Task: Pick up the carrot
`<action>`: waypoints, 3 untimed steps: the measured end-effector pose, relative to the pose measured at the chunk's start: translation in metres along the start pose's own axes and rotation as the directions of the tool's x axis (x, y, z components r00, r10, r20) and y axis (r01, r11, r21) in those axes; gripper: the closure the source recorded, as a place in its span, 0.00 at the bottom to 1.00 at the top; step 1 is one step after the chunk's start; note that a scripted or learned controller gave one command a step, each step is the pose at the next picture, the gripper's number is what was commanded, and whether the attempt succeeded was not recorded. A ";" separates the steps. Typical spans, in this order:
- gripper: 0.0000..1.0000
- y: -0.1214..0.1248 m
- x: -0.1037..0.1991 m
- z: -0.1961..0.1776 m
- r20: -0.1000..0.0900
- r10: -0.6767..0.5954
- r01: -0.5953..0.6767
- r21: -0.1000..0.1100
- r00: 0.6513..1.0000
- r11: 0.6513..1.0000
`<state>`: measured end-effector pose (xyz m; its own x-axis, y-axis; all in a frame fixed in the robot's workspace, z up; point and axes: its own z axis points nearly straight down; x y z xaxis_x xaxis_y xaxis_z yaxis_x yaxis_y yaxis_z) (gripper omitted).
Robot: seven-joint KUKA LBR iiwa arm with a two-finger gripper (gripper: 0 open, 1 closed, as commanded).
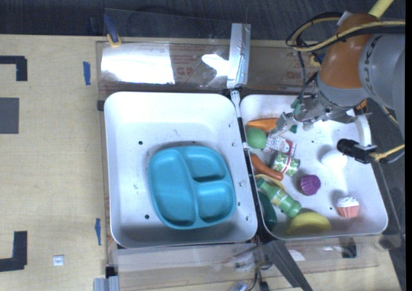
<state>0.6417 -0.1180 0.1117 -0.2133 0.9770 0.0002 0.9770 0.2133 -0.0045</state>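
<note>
2 shallow white bins sit side by side on the table (45, 174). The left bin (122, 122) holds a blue divided tray (192, 185) with 3 compartments. The right bin (370, 193) holds the clutter. The carrot (262, 165) lies against the right bin's left wall, partly covered by a crumpled printed wrapper (281, 149); only its orange body shows. A second orange piece (264, 124) rests near the bin's upper-left corner above a green round fruit (256, 138); what it is cannot be told. Below lie a green bottle (280, 197), a yellow lemon-like fruit (309, 221), a purple ridged item (310, 184) and a cupcake toy (347, 206). The end effector (291, 121) hangs at the bin's upper edge, just beside the wrapper; whether it is open or closed cannot be told. The arm (380, 67) is cut off at the right.
</note>
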 end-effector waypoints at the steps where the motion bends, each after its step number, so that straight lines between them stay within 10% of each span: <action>1: 0.00 0.025 0.011 0.027 0.001 0.168 -0.168 0.008 0.986 0.986; 2: 0.00 -0.024 -0.017 0.026 0.001 0.036 -0.036 -0.004 0.999 0.999; 3: 0.00 0.022 -0.007 -0.020 0.002 0.011 -0.011 -0.011 1.000 1.000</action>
<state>0.6650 -0.1198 0.1313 -0.2022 0.9793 -0.0021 0.9793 0.2022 0.0066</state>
